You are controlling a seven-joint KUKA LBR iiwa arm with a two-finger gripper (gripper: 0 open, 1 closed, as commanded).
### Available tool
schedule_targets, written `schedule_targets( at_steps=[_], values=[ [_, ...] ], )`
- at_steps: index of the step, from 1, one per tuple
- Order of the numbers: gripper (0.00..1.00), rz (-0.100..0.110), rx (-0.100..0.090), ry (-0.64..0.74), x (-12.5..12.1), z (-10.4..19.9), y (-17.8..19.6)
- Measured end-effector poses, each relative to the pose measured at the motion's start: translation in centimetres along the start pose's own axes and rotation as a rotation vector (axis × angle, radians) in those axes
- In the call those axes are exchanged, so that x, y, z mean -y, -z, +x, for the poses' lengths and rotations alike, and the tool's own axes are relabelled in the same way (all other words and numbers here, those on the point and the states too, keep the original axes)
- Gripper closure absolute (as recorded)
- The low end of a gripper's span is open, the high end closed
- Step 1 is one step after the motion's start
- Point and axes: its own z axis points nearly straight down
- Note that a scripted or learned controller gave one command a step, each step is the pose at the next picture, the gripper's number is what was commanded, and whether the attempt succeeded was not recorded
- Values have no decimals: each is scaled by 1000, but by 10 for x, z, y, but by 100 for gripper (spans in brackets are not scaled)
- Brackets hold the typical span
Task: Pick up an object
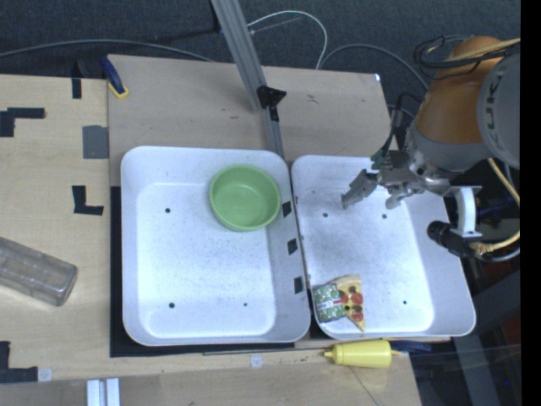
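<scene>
Two bins (144, 311): one green bowl (244, 197) in the left, one packet (340, 301) in the right. One yellow bottle (363, 353) lies outside. Gripper (374, 194) spread open, empty.

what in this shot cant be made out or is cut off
- Gripper over the right bin, camera view: too small and blurred to tell whether it holds anything.
- Printed packet in the right bin: print too small to read.
- Yellow bottle on the bench below the bins: its top side is partly hidden by the bin rim.
- Clear plastic container: cut off by the left edge.
- Green bowl in the left bin: nothing hidden.
</scene>
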Motion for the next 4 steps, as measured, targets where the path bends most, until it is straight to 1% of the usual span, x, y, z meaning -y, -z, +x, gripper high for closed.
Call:
schedule_targets(
  at_steps=[1, 2, 3, 4],
  values=[
    [0, 0, 0, 0, 0, 0, 0],
    [0, 7, 0, -1, 3, 5, -64],
    [0, 5, 0, -1, 10, 14, -116],
    [0, -2, 2, -1, 9, 14, -129]
  ],
)
